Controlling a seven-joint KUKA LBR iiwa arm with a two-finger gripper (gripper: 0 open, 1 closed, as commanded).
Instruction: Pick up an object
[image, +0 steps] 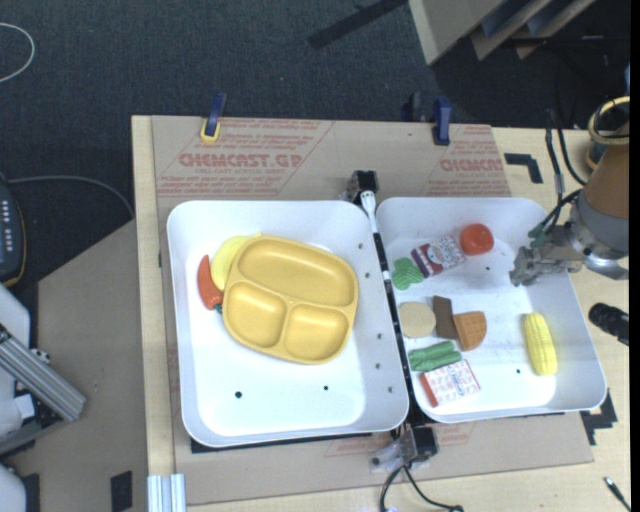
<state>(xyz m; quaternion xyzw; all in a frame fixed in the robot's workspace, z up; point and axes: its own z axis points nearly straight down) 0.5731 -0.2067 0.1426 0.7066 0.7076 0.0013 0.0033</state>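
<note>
Currently the gripper (530, 265) is seen low over the right bin (585, 385), near its right wall, with nothing held; how wide it stands cannot be told. Nearest lies the corn cob (540, 343), just toward the camera from it, long axis running front to back.

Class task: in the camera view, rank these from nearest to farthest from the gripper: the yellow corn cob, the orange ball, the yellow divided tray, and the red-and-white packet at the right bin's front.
Measured from the gripper:
1. Orange ball, right bin, back; and corn cob, right bin, front right: too close to call.
2. Red-and-white packet, right bin, front.
3. Yellow divided tray, left bin.
</note>
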